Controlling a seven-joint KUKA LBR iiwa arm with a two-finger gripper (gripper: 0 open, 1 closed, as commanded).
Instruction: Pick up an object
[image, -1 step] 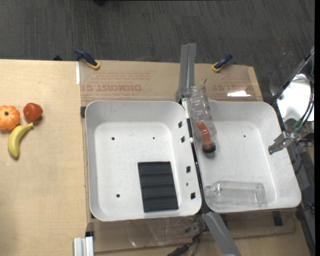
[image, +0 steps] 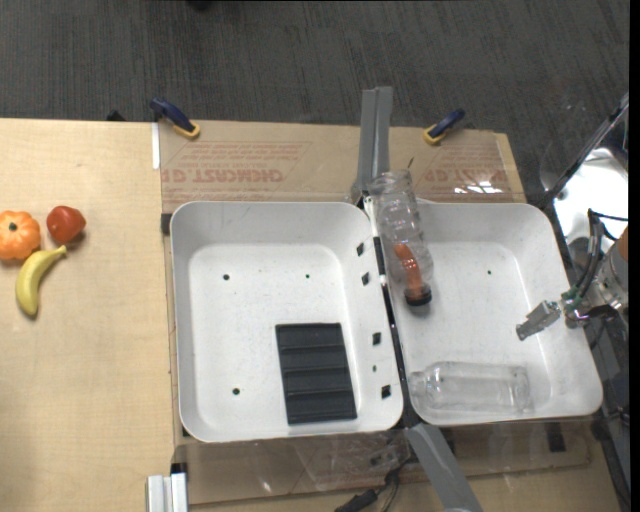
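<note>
Clear plastic bottle (image: 470, 388) lying on its side along the near wall of the right white bin (image: 500, 225), close to its near-left corner — I read that as the closest pick candidate. Second clear bottle with an orange insert and a dark cap (image: 404, 250) lies along that bin's left wall, top end resting on the divide between the two bins, cap end pointing into the bin.

Gripper (image: 538, 320) sits over the right side of the right bin, near its right wall, well apart from both bottles. I see one metallic finger angled down-left; can't tell from here whether the jaws are spread or closed. Nothing visibly between them.

Left white bin (image: 200, 230) holds a flat black ribbed rectangular block (image: 316, 372) near its near wall, right of centre.

Off to the left on the wooden tabletop (image: 90, 400): orange round fruit (image: 16, 236), red round fruit (image: 65, 223), yellow banana (image: 35, 280), clustered together, well away from the bins.

Cardboard sheet (image: 260, 165) under the bins, held by two blue-and-yellow clamps (image: 175, 117) at the far edge.
</note>
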